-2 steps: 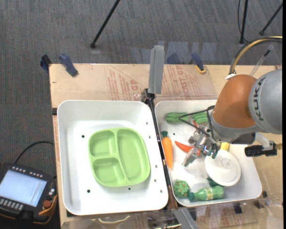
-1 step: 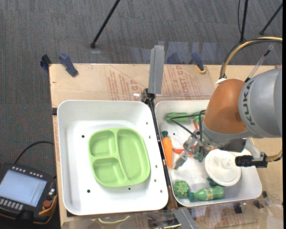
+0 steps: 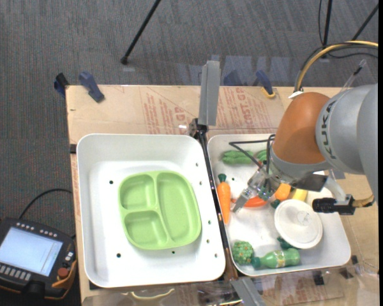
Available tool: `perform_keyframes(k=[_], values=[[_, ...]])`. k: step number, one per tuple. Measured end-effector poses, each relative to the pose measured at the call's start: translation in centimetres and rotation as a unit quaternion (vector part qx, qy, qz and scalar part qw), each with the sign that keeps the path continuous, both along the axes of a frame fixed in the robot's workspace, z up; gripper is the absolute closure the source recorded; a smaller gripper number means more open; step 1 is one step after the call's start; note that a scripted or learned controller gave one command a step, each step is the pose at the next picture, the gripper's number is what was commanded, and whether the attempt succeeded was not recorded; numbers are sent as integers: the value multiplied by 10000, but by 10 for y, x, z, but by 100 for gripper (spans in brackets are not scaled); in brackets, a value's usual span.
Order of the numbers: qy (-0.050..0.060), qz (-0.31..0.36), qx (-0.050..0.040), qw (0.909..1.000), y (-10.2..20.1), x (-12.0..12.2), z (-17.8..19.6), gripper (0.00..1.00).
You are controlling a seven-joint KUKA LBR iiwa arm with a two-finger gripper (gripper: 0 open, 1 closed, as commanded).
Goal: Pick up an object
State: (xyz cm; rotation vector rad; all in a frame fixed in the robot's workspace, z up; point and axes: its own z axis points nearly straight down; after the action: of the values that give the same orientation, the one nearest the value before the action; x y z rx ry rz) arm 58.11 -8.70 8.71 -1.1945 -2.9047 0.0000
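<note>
Orange-banded wrist hides much of the right bin [image 3: 342,247] — gripper [image 3: 247,196] state unclear.

pincer [image 3: 247,195] low in right bin [image 3: 341,247], beside carrot [image 3: 224,198] | green tray [image 3: 159,209] in left bin [image 3: 92,171]

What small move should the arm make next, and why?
Probably lower the end effector a little and close. It hangs in the right bin, just right of the carrot and over an orange-red item, with nothing visibly between its fingers.
</note>
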Motion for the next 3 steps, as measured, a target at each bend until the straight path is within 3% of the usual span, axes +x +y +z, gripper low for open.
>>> perform_keyframes(k=[1, 2, 3], values=[[2, 33, 0, 10000, 1, 1, 10, 100], [-1, -1003, -3, 9950, 0, 42, 0, 100], [-74, -549, -6, 9985, 10, 54, 205, 100]])
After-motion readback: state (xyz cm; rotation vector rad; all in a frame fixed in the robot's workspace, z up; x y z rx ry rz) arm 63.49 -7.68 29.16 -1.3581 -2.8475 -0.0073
